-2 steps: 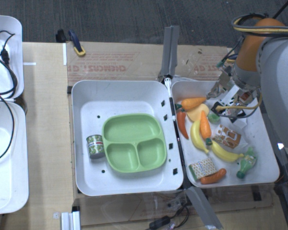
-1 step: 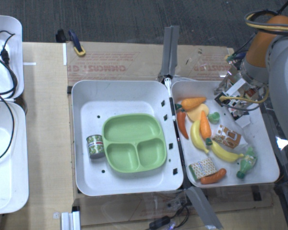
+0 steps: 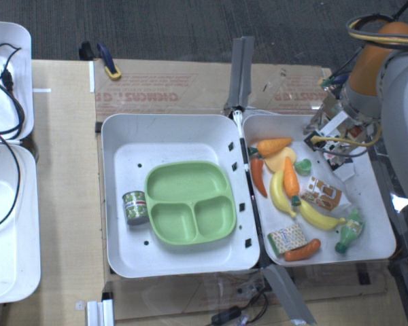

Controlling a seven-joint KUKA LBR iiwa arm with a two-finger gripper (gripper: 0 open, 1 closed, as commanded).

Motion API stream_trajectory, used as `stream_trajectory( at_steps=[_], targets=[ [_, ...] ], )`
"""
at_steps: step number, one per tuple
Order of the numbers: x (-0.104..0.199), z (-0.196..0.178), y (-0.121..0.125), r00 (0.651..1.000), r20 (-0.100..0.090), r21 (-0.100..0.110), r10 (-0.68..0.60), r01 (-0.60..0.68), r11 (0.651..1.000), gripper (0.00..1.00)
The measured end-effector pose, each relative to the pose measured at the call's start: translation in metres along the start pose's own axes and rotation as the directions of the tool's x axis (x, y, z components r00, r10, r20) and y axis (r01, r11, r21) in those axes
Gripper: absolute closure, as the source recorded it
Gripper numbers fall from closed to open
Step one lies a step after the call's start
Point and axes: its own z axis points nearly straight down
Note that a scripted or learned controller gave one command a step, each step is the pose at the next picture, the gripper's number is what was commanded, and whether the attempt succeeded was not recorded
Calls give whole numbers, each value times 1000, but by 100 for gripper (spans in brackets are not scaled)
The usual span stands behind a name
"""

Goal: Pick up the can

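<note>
Green-labelled and silvery at its ends, the can [image 3: 134,207] lies on its side on the floor of the left bin [image 3: 115,155], touching or just beside the left edge of the green divided plate [image 3: 190,201] that fills the bin's middle. Well apart from it, the arm [image 3: 384,66] comes in from the right and bends down over the far right corner of the right bin [image 3: 384,233], its orange band above the wrist. Its gripper [image 3: 333,145] hangs low among cables above that corner, near a carrot [image 3: 274,145]; I cannot tell how it is set. Bananas [image 3: 280,194], a small bottle [image 3: 348,231] and snack packets [image 3: 287,238] lie in that bin.
</note>
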Motion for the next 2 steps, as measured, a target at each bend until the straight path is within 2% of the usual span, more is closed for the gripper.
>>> stream_trajectory(
  at_steps=[1, 2],
  targets=[
    [-82, 11, -41, 976, -1, -1, 220, -220, 976, 0],
    [-75, -1, -44, 976, -8, 7, 215, -215, 977, 100]
  ],
)
